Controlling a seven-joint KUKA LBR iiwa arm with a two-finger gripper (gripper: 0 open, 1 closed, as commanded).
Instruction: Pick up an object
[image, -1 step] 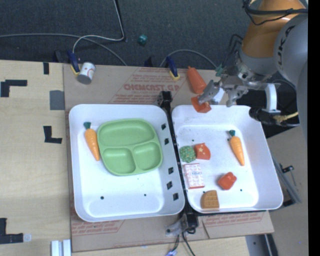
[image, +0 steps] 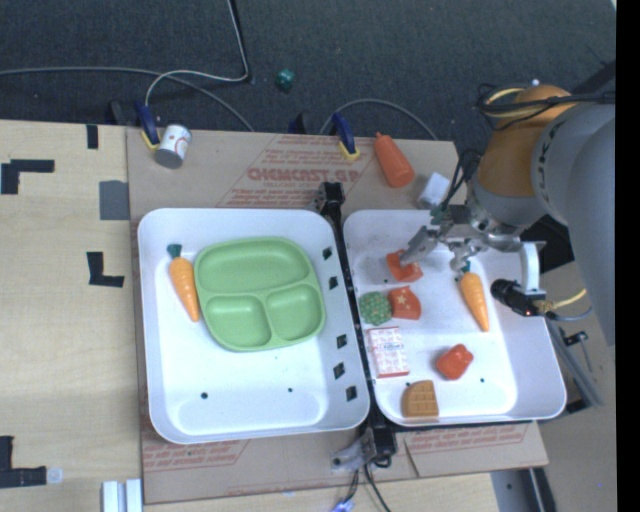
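- Camera view, left bin (image: 160, 380): green divided plate (image: 260, 293), small carrot (image: 183, 285) beside it.
- Right bin (image: 520, 390): red piece (image: 403, 267) near the top-left, likely light, stiff, smooth plastic; judged best taken across its narrow sides.
- Hand (image: 440, 243) hovers just right of it, fingers spread, nothing between them.
- Open floor around the piece; bin divider close to its left, larger carrot (image: 474, 299) well right.
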